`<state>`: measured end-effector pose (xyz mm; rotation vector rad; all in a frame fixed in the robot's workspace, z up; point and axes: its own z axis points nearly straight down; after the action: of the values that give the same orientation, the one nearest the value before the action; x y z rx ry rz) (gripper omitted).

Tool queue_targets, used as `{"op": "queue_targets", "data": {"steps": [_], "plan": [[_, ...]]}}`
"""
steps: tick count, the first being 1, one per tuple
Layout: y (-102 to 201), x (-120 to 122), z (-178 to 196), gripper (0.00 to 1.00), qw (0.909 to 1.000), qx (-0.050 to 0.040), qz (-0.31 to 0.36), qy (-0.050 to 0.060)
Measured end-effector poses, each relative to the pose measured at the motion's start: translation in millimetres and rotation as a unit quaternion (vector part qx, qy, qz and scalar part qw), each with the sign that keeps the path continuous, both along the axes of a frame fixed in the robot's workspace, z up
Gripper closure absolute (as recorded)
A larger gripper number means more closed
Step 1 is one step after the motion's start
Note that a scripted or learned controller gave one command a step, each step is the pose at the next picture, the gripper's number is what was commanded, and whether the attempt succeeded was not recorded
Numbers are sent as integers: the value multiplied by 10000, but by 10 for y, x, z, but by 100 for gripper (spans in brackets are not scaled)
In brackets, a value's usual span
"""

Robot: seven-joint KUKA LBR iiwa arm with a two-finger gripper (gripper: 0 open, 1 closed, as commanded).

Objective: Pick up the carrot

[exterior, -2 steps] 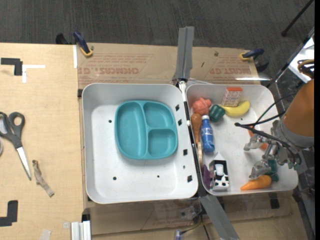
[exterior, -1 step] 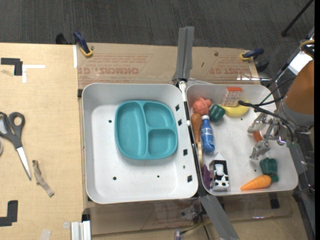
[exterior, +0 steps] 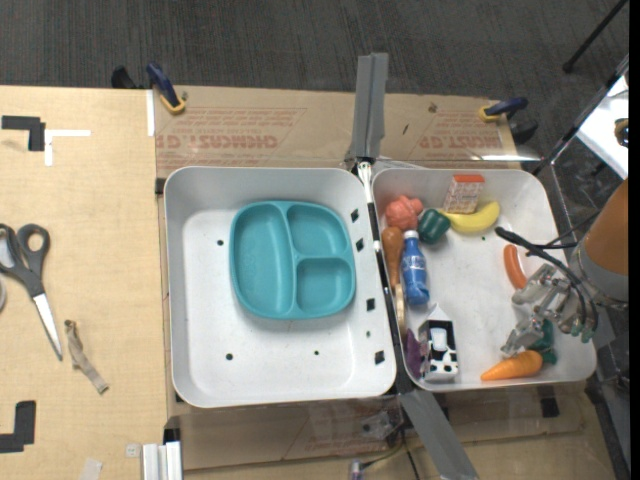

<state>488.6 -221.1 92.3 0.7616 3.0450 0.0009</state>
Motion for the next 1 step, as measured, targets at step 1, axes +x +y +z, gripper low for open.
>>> {"op": "queue_targets", "data": {"steps": [1], "plan": [[575,-106,-9,0,10000,6,-95,17]]}}
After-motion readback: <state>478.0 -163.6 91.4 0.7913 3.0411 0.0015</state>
